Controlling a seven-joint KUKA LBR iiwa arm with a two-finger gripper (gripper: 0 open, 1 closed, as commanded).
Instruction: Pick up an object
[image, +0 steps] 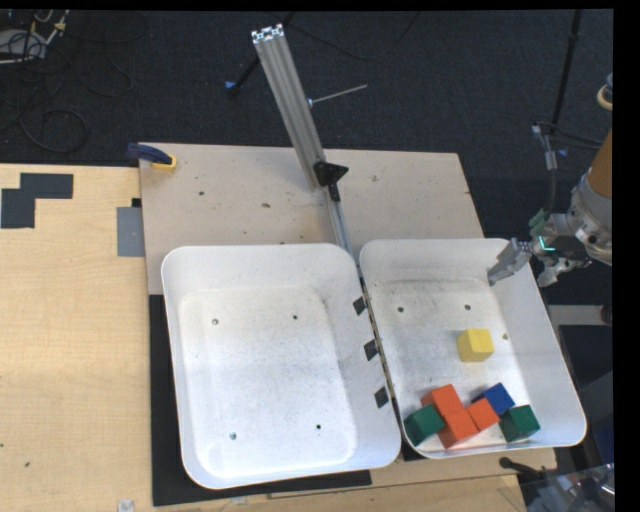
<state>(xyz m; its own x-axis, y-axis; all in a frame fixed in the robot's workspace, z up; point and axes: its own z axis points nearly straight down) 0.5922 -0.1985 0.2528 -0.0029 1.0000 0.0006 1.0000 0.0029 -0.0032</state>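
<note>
**K:** Nearest us in the right bin (520, 300): a clump of blocks at the front edge. Green block (424, 423), orange block (452, 412), blue block (498, 397) and a second green block (519, 423), all touching or just beside each other. Yellow block (476, 344) sits alone, further back, mid-bin.

**R:** Pincer (530, 256)?

**K:** Up at the bin's far right rim, above the wall, well apart from every block. One grey finger (506, 262) points out over the bin. Can't tell how wide it's open; too small and blurred. Nothing visibly between the fingers.

**R:** Then go for yellow. My call: clear space on all sides, no neighbours to knock.

**K:** Agreed. Centre over it, line the fingers up with two flat faces, drop straight down.

**R:** Clump risk?

**K:** Probably wedges a finger onto a neighbour or shoves the lot into the wall. Left bin (200, 300) is no help.
</note>
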